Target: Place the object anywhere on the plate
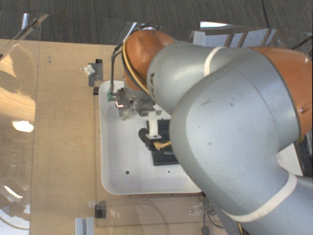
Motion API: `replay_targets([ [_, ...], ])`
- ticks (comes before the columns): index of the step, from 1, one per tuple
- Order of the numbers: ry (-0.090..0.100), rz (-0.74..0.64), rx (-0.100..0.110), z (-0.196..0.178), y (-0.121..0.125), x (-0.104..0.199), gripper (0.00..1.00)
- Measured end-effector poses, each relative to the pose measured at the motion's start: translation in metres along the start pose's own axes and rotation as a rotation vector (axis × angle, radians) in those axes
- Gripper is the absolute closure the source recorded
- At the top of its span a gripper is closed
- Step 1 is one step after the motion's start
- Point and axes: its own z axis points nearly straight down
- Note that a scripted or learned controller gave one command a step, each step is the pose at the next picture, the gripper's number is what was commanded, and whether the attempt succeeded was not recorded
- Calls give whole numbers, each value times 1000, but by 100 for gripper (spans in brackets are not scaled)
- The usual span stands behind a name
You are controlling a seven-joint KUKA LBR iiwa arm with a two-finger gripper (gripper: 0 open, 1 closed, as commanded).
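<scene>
Camera view: arm [230, 131] reaches low over white bin [115, 180], centre-left; state of jaws cannot be told. Probable approach step; next, verify a grasp.

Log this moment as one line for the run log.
arm: extended over white bin | gripper: near bin's far left corner | bin floor: largely hidden by arm

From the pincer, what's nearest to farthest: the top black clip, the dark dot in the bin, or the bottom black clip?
From the pincer, in the camera view:
1. Top black clip, at the bin's upper left corner.
2. Dark dot, on the bin floor.
3. Bottom black clip, below the bin.
</scene>
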Motion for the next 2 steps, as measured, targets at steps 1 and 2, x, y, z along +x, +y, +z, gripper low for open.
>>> replay_targets([
  [1,0,-470,-2,-6,29,7,100],
  [2,-1,-837,-14,6,-68,16,100],
])
